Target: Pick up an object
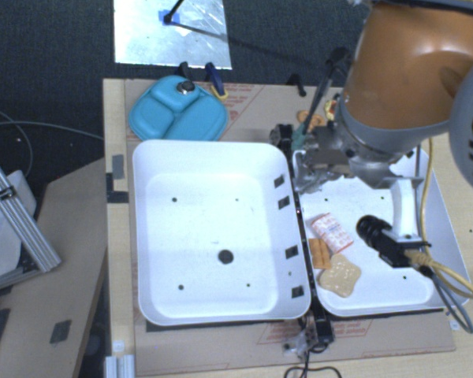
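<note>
Red-and-white packet (330,230) lies in the right bin (378,291), near its left wall, at 5 o'clock from the gripper (306,168). Long axis roughly 10-to-4. Gripper apart or together: can't tell.

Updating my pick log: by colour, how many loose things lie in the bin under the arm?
Red-and-white packet: 1
Orange wafer: 1
Beige piece: 1
Total: 3 in view; the arm hides part of the bin.
</note>
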You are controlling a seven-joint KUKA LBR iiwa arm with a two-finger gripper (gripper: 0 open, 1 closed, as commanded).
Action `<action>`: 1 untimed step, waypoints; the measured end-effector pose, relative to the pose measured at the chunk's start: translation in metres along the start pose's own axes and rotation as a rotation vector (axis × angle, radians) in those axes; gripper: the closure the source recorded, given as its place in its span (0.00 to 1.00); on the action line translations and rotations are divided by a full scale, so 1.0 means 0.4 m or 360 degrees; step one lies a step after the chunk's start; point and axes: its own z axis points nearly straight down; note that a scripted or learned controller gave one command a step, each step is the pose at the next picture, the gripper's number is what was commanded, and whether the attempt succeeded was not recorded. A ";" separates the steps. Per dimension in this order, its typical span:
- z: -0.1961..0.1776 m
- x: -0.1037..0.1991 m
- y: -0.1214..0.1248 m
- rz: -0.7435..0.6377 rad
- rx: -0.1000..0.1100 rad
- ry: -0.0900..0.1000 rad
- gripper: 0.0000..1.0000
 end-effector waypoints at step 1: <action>-0.010 -0.001 -0.001 -0.0007 0.0015 -0.0006 1.00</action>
